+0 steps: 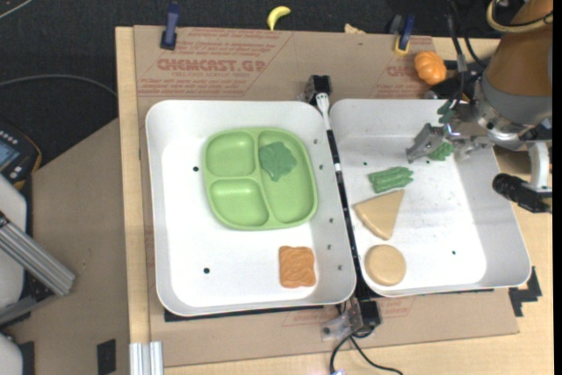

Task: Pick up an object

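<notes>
My gripper (425, 145) hangs over the upper middle of the right bin (474, 215), reaching in from the right. A small green piece (442, 151) shows right against it; I cannot tell whether it is held. Just below and to the left, a long green vegetable piece (390, 179) lies on the bin floor. A tan wedge (379, 213) and a round tan disc (385, 264) lie further toward the front. In the left bin (176, 215), a green divided plate (260, 178) carries a dark green leafy piece (278, 159). An orange waffle-like square (297, 266) sits near that bin's front.
An orange round object (429, 67) and a blue clamp (404, 34) sit on the board behind the right bin. A yellow banana (277, 15) and another blue clamp (169, 26) are at the board's back edge. The ridge between the bins (338, 180) runs front to back.
</notes>
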Action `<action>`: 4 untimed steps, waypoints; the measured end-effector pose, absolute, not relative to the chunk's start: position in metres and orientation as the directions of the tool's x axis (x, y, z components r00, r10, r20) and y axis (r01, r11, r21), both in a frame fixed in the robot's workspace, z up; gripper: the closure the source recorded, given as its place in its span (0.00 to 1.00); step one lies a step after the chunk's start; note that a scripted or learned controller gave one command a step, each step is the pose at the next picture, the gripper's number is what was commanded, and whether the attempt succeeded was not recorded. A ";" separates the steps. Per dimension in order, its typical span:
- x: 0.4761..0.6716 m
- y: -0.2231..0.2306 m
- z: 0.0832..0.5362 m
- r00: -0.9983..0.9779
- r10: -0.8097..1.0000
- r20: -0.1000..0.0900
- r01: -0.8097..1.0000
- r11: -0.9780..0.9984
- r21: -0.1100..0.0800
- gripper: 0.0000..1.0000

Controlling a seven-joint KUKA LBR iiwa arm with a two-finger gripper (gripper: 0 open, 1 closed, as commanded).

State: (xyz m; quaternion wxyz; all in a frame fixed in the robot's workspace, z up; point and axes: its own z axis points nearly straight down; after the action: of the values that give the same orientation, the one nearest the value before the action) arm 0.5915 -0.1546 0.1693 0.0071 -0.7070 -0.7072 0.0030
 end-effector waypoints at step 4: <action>0.480 0.031 0.195 0.000 1.000 0.000 1.000 0.000 0.003 1.00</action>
State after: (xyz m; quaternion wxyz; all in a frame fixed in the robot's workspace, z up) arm 0.4798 0.0313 0.1948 -0.0009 -0.7072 -0.7070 -0.0009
